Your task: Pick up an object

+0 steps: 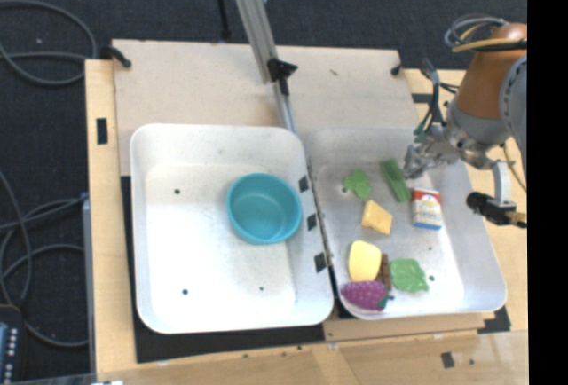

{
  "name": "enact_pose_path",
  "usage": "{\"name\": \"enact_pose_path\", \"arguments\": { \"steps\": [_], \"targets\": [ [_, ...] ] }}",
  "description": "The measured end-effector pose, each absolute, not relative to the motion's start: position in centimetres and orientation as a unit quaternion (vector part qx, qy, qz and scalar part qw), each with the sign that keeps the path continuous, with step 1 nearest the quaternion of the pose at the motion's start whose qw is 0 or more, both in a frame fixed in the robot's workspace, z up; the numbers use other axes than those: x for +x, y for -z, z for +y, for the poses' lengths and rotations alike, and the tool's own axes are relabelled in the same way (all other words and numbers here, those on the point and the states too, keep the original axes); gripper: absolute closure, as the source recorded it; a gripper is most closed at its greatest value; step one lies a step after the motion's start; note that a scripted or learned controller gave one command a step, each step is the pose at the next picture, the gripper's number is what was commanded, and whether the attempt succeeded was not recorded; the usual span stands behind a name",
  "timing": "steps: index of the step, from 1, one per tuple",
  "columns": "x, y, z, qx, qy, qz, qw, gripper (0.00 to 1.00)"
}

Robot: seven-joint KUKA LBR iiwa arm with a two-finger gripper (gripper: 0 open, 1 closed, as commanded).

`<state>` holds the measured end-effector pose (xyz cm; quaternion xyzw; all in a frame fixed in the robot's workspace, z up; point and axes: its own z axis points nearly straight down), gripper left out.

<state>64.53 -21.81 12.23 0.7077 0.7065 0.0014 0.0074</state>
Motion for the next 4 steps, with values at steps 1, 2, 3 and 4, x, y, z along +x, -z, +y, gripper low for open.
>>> {"name": "enact_pose_path", "arguments": {
  "steps": [1, 2, 3, 4],
  "targets": [
    [65.5, -17.4, -22.5, 0.706, -0.0021, 0.708, 0.003, 1.0],
    [65.6, -22.8, -22.6, 0.706, -0.0021, 0.708, 0.004, 1.0],
    [63.2, -22.9, -17.0, 0.705, -0.0003, 0.709, 0.0, 1.0],
    [61.3, -24.0, -11.5, 0.704, -0.001, 0.71, 0.0, 1.0]
  ]
}}
